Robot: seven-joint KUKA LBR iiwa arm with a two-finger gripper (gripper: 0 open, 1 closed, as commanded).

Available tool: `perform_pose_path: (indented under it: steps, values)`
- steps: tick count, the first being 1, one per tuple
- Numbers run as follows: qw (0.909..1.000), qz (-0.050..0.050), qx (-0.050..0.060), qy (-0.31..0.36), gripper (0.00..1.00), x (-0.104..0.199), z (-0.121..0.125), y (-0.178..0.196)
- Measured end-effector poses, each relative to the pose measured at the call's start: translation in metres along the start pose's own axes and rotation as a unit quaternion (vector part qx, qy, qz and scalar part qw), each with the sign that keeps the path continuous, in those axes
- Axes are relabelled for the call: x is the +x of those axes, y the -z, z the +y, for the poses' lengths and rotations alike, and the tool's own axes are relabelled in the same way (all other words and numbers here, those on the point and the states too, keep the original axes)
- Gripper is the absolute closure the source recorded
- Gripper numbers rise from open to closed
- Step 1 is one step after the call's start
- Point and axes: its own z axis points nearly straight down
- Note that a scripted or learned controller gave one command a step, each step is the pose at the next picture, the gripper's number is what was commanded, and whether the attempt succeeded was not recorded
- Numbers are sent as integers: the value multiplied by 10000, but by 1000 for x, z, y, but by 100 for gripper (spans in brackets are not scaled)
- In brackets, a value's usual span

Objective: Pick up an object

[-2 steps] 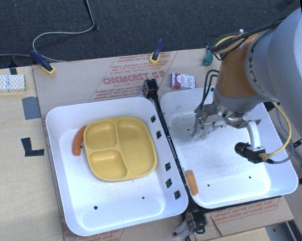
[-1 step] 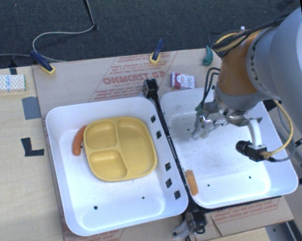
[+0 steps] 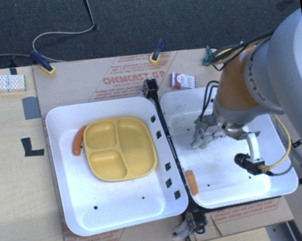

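Bench: two white bins | gripper low in right bin, finger state unclear | orange object near left wall, apart | risk: closing on nothing; wall blocks fingers.

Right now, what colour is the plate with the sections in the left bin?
The divided plate is yellow, seen plainly in the camera view from above.

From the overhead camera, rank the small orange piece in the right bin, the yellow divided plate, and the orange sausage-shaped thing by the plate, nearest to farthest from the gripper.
1. The small orange piece, at the right bin's left edge, below-left of the gripper.
2. The yellow divided plate, in the middle of the left bin.
3. The orange sausage-shaped thing, against the plate's far left side.
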Motion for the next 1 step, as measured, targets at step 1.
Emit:
perform_pose_path:
  steps: [1]
  values:
    - [10000, 12, -4, 6, 0, 2, 0, 0]
